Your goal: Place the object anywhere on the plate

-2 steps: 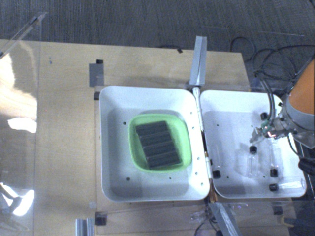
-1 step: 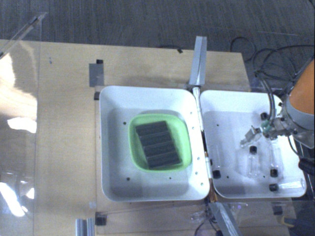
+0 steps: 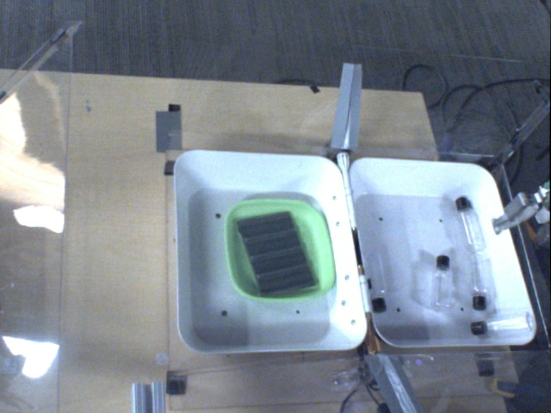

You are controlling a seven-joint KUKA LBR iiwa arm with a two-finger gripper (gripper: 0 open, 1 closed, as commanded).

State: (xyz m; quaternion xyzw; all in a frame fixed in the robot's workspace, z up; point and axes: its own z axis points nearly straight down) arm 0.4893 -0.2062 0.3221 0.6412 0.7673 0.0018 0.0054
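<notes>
A green square plate (image 3: 237,231) sits in the left white bin (image 3: 194,256). A dark grey ridged block (image 3: 275,253) lies flat on the plate, tilted a little, roughly at its middle. At the far right edge of the view a small pale grey part of my gripper (image 3: 519,212) pokes in over the right rim of the right bin (image 3: 396,196), well away from the plate and the block. Nothing shows in its grasp.
The right bin holds several clear plastic tubes with black caps: a long one (image 3: 470,224) near the right wall, a short one (image 3: 442,284), and others along the front (image 3: 508,323). A grey post (image 3: 347,108) stands behind the seam between the bins.
</notes>
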